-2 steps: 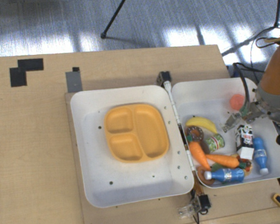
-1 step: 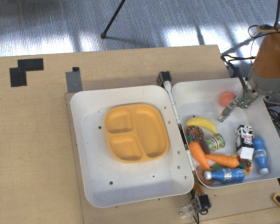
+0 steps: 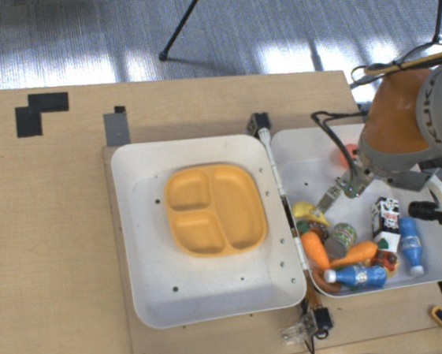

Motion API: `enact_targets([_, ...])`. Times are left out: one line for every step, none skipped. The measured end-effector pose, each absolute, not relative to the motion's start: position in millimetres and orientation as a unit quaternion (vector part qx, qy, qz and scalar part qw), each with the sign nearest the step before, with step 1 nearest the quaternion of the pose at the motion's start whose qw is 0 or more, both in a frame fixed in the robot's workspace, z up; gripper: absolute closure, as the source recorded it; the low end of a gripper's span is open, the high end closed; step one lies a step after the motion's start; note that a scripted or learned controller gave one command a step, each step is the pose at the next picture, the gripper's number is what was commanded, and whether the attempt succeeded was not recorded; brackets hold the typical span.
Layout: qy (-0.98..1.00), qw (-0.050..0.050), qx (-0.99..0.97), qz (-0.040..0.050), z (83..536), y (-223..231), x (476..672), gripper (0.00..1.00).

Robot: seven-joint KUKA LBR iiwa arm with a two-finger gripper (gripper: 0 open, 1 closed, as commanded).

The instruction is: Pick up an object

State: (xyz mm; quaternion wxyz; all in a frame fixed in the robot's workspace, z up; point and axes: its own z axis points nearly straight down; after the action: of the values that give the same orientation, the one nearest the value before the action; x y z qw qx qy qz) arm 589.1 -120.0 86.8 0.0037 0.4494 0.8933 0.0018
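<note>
The bench (image 3: 45, 232) carries 2 shallow white bins side by side. The left bin (image 3: 152, 299) holds 1 item: a yellow-orange divided plate (image 3: 213, 210) with 3 compartments, lying flat near the bin's middle, well apart from every wall.

The right bin (image 3: 306, 154) holds a crowd of small things gathered toward its near side. An orange carrot (image 3: 315, 249) lies by the left wall, touching a second orange piece (image 3: 355, 254) that slants to its right. A blue bottle (image 3: 359, 277) lies on its side along the near wall, and another blue bottle (image 3: 410, 246) stands further right. A black-and-white carton (image 3: 385, 216) sits just left of that bottle. A grey can (image 3: 341, 237) and a yellow item (image 3: 306, 212) lie nearer the left wall.

The gripper (image 3: 347, 187) hangs over the right bin, above the pile's far edge, with the arm (image 3: 401, 124) reaching in from the right. Its metal fingers look slightly spread, with nothing between them.
</note>
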Motion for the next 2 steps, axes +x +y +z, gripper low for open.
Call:
enact_targets([0.894, 0.003, 0.449, -0.0001, 128, -195, 565.3, 0.00])
enact_targets([0.924, 0.004, 0.382, 0.0005, 87, -165, 582.7, 0.00])
